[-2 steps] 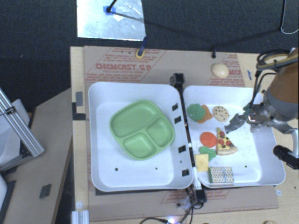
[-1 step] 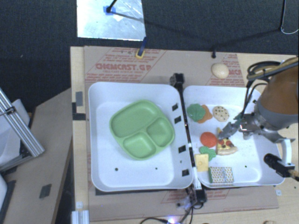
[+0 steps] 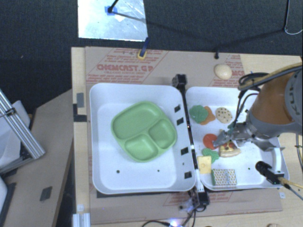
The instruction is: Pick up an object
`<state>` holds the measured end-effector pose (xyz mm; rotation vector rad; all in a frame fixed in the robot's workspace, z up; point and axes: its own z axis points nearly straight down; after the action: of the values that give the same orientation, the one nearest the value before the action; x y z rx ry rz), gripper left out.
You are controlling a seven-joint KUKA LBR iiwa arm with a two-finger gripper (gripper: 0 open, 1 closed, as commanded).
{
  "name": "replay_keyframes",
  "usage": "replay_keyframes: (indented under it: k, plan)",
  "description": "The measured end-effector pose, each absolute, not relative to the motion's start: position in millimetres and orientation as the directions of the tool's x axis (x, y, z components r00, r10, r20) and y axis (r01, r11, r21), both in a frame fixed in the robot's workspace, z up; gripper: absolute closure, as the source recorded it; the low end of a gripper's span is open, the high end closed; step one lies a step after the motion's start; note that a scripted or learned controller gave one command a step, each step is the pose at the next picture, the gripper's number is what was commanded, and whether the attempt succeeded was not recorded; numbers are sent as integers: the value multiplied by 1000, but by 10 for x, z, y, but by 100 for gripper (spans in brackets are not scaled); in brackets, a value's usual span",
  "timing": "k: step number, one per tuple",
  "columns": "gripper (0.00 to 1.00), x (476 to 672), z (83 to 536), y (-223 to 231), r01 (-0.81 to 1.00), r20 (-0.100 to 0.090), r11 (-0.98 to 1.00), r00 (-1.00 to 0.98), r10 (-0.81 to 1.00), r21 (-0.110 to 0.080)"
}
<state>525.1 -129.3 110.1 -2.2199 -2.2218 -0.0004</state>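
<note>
My tabletop (image 3: 118, 63) carries two bins side by side. The left bin (image 3: 102, 141) fills the frame's centre and holds a divided tray (image 3: 144, 130) in its middle. The right bin (image 3: 248, 171) sits at centre right, packed with toy food: a cookie (image 3: 223, 114) and a leafy piece (image 3: 200, 113) toward its upper edge, a pizza slice (image 3: 229, 150) in the middle, and a cheese block (image 3: 204, 164) and cracker (image 3: 223, 177) along the lower edge. My jaws (image 3: 221, 141) hang just above the pizza slice. An egg (image 3: 223, 71) lies on the tabletop above the right bin.

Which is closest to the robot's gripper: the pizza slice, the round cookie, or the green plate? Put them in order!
From the gripper:
1. Toy pizza slice, right beside it in the right bin.
2. Round speckled cookie, toward that bin's back.
3. Green divided plastic plate, over in the left bin.
</note>
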Motion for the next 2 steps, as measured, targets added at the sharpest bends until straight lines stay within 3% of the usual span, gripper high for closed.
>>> replay_keyframes:
  k: [1, 2]
  plan:
    - [0, 5264, 845, -1293, 1000, 0, 1, -1, 1000, 2]
    - [100, 5265, 948, -1293, 1000, 0, 1, -1, 1000, 3]
